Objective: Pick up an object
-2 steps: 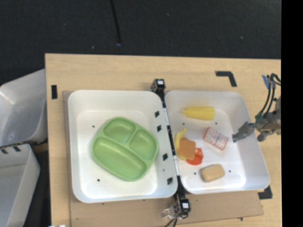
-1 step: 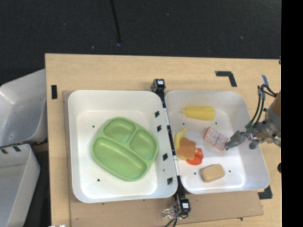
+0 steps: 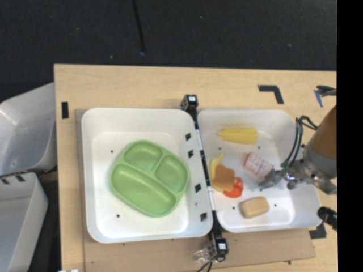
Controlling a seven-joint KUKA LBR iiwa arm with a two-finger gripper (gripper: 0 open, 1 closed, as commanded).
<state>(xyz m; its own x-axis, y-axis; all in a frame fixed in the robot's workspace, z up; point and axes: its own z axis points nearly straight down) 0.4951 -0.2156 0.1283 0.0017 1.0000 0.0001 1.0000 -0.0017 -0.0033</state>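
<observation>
- Green divided plate point(image 3: 149, 177) fills the left bin point(image 3: 91, 220).
- Right bin point(image 3: 283, 222) holds corn cob point(image 3: 238, 134), pink box point(image 3: 258, 164), bread roll point(image 3: 254, 207), banana point(image 3: 215, 166).
- Gripper point(image 3: 271, 178) hovers beside the box; finger spread unclear.

We see even overhead light washing the white bins point(image 3: 136, 231) nearly featureless; soft shadows, mild overall blur, and a dark, underexposed floor beyond the surface point(image 3: 142, 84).

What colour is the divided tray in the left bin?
Light green, plain, seen in the camera view: tray.
</observation>
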